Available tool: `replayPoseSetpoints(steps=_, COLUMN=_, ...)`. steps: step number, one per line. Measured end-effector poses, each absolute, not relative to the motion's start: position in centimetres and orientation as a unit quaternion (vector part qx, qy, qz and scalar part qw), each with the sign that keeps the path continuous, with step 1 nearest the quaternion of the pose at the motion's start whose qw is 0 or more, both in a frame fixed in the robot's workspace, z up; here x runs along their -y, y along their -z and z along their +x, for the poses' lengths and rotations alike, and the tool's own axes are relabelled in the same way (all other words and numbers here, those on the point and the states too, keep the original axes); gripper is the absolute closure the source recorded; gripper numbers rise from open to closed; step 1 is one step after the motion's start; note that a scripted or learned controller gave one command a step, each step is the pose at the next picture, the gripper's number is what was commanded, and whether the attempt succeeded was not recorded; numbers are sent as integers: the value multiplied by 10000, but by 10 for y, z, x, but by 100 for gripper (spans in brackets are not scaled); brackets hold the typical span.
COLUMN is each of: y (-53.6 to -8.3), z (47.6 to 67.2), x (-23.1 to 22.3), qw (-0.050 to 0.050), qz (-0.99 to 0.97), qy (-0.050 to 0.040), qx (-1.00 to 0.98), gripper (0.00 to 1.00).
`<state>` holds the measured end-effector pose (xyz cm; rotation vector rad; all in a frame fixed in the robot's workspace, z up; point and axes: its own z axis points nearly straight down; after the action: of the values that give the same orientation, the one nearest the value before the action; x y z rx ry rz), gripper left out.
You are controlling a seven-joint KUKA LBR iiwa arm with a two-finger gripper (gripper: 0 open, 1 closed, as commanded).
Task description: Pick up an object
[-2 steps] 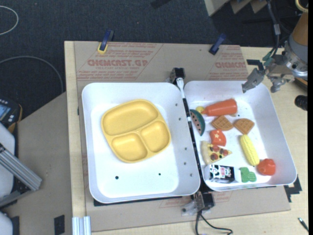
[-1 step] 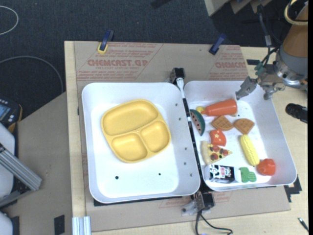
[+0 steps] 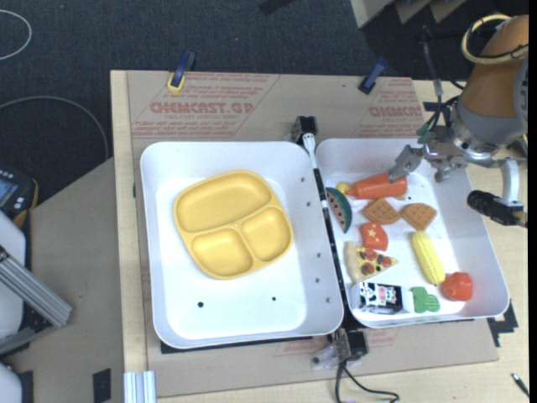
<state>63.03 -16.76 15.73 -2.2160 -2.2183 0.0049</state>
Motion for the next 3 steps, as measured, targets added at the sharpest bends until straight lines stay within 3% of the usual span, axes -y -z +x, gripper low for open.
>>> replayPoseSetpoints(steps=1, y=-120, z=629, x=168, qw=30, qz=-7063, qy=15, qx=7079, gripper=0)
replayPoseSetpoints(steps=2, y=-115, z=632, x=168, qw=-11, qz=-7058, qy=42, qx=7084, gripper=0)
replayPoseSetpoints(steps=3, y=-129, z=635, x=168, qw=-51, qz=-7054, qy=70, qx=7087, gripper=100)
